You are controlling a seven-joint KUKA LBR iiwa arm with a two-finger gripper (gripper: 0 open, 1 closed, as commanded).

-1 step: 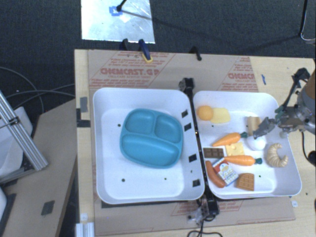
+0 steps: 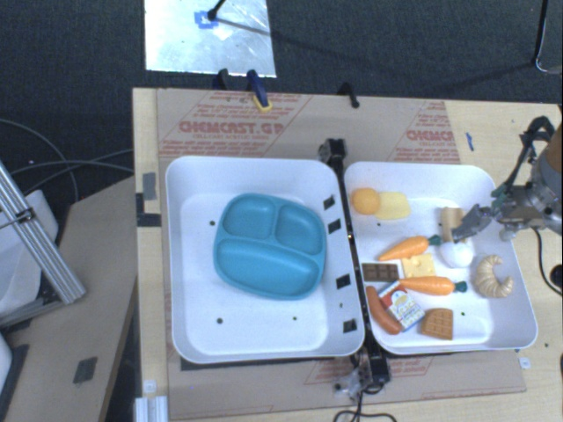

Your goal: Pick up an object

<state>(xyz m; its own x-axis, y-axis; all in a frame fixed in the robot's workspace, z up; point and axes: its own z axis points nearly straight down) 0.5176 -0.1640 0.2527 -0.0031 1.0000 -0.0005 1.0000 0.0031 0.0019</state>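
The right bin point(image 2: 506, 323) holds toy food. An orange ball point(image 2: 365, 201) and a pale yellow piece point(image 2: 394, 206) lie at its back left. Two carrots point(image 2: 405, 248) point(image 2: 427, 285), a cheese slab point(image 2: 421, 265), a chocolate bar point(image 2: 381, 272), a sausage point(image 2: 379, 309), a small carton point(image 2: 405, 309) and a waffle point(image 2: 436, 323) fill the middle and front. A croissant point(image 2: 493, 275) lies at the right. My gripper point(image 2: 468, 224) reaches in from the right, low over the bin, beside a beige block point(image 2: 451, 220) and just above a white egg point(image 2: 456, 255).
The left bin point(image 2: 189, 236) holds a blue divided plate point(image 2: 269, 245). A black hinge strip point(image 2: 346, 253) runs between the bins. Cardboard point(image 2: 264, 121) lies under both, with a blue-and-yellow clamp point(image 2: 259, 90) at its back edge.
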